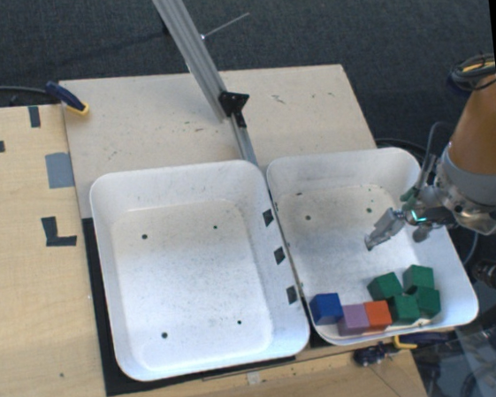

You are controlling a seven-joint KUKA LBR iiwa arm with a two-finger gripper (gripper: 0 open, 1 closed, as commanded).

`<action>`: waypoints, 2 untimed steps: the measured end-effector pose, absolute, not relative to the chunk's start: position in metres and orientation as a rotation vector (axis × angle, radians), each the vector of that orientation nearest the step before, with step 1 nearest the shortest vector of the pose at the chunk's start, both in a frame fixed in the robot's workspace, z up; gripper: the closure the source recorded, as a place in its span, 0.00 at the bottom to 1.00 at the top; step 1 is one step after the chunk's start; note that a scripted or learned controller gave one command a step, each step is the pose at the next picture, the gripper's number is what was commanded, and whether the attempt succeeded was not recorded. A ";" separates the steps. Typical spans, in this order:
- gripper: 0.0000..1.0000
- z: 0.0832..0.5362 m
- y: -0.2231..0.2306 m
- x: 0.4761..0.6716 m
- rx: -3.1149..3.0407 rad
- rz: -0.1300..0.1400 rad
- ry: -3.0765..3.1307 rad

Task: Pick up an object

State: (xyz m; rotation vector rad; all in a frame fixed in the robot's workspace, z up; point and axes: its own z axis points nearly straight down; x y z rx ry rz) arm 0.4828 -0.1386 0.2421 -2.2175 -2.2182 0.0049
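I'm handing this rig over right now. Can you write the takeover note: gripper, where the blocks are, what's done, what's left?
Gripper: over the right bin, above the blocks; nothing seen between its fingers.
Blocks: all at the right bin's near edge. Blue block, purple block and orange block in a row; green blocks clustered to their right.
Done: no pick yet.
Left: lower onto a block, grasp, lift.

White bins [184, 184] matt plastic, speckled; bench [27, 289] bare wood.
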 end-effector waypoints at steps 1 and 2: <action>0.00 0.244 -0.139 0.484 -2.219 0.001 -2.222; 0.00 0.188 -0.148 0.485 -2.218 0.007 -2.216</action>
